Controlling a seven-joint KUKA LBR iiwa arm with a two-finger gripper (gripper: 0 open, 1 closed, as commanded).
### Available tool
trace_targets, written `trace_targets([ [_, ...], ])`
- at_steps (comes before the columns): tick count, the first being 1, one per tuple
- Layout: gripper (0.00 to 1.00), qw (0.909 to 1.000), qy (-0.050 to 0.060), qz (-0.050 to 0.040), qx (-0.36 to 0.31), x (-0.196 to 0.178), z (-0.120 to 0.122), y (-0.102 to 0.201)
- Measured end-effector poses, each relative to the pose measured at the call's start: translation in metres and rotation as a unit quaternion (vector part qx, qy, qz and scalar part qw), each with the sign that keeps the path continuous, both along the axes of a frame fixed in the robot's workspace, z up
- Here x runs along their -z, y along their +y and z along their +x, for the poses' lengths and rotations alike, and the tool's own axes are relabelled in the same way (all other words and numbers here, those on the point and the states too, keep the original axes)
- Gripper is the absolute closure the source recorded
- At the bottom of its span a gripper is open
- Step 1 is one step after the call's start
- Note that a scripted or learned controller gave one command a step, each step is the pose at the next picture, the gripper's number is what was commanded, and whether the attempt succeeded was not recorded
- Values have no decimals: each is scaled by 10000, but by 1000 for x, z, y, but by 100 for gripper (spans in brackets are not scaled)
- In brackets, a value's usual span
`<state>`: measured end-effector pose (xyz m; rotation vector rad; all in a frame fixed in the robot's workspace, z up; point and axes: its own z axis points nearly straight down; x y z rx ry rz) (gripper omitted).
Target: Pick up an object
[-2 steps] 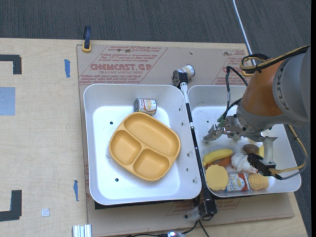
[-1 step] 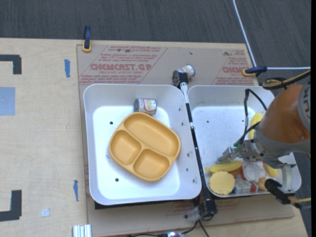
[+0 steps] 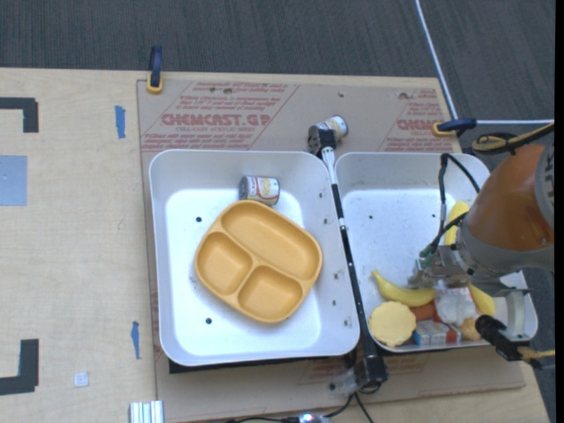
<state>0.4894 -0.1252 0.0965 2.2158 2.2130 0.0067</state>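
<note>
Banana [image 3: 401, 290] just left of end effector [image 3: 438, 274], possibly touching, grip state unclear

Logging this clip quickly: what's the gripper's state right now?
Gripper: low in the right bin over the banana and other items; open, shut or holding cannot be told.

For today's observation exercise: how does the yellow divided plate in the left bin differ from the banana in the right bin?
The divided plate is broad and rounded with three compartments; the banana is slim and curved. The plate lies in open view with just a small can nearby; the banana sits among clutter, its right end passing under the gripper. Both are yellow and rest on bin floors.
</note>
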Motion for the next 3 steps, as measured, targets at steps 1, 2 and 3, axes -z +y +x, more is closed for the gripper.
trace_targets([
  [1,100,10000,38,16,-9,-88,-9,-11],
  [2,100,10000,40,8,-5,-85,-10,-78],
  [3,0,10000,39,12,-6,-85,-10,-77],
])
